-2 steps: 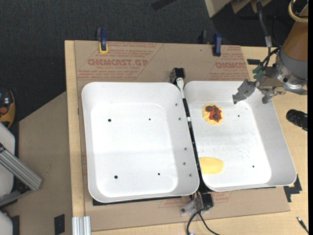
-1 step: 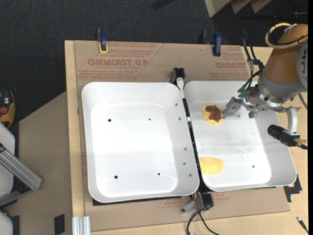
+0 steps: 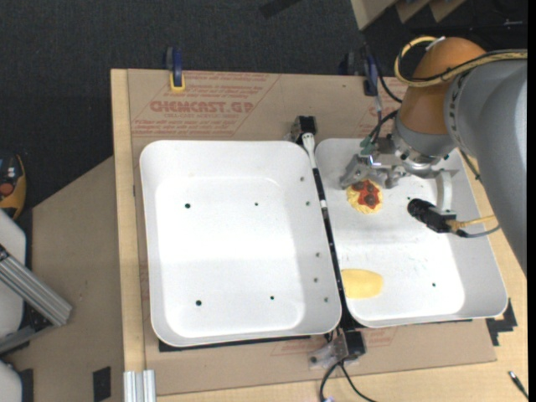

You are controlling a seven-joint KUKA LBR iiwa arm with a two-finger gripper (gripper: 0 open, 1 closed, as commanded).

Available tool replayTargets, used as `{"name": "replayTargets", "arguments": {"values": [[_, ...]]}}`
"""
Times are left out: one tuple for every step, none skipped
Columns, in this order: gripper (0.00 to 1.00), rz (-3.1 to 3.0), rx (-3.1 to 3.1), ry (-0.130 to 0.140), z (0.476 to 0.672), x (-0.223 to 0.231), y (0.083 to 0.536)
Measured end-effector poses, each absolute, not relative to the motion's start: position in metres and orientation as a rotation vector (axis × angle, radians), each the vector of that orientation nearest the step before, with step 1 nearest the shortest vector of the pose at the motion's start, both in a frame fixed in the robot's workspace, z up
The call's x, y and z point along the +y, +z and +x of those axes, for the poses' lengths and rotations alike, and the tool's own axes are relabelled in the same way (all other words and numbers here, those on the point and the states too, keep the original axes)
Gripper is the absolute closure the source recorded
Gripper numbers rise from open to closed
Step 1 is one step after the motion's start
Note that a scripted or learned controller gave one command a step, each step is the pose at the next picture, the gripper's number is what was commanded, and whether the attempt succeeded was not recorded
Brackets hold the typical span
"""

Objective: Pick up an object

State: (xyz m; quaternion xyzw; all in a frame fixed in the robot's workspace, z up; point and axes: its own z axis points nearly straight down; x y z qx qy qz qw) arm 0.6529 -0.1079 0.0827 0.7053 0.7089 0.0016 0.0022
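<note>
— Where the arm (image 3: 477, 107) comes in from the upper right of the frame, what do you lose behind it?

— You lose the far right corner of the right bin (image 3: 452, 304); the grey link and orange band cover it. The gripper (image 3: 368, 178) hangs low over the upper part of that bin, directly above a small yellow and red object (image 3: 367, 198). Its metal parts are blurred against the object, so you cannot tell whether the pincer is spread, pressed together or pinching anything.

— And the other things in that bin?

— You see a pale yellow object (image 3: 362, 284) at the lower left of the right bin, close to the wall beside the left bin (image 3: 226, 241). A black piece on a yellow cable (image 3: 429, 214) hangs just right of the gripper; what it is, you can't make out.

— Any writing?

— Red lettering (image 3: 201, 105) on the brown board (image 3: 126, 182), upper left of the bins, reads roughly "CHEMCAST GP". The smaller lines around it are too fine for you to read.
</note>
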Motion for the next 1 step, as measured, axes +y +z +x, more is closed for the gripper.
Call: {"name": "replayTargets", "arguments": {"values": [[1.0,2.213,2.216,0.012,0.6535,-0.1103,0.0998]]}}
